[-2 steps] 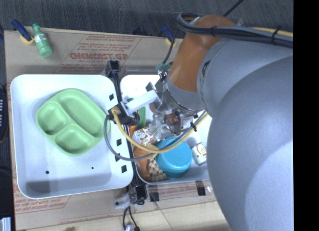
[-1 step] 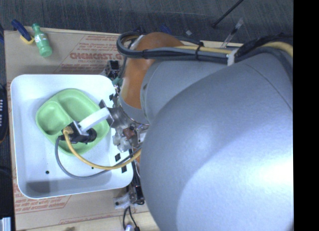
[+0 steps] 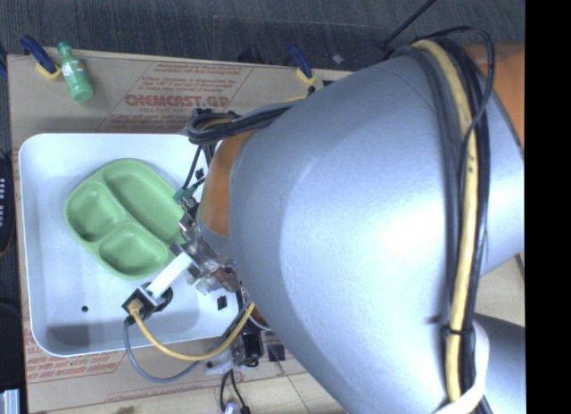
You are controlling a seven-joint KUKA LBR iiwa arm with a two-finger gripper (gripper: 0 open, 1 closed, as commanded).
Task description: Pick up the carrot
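My grey arm reaches in from the right and covers the right bin and the right part of the left bin. Its orange band sits above the wrist, over the left bin. The gripper hangs low at the right edge of a green divided plate, mostly hidden by the wrist. Whatever lies under the arm is hidden.
The green plate rests in the left bin's middle, with bare white floor to its left and front. A small green bottle stands on the cardboard behind the bin's far left corner. Blue clamps hold the cardboard edge.
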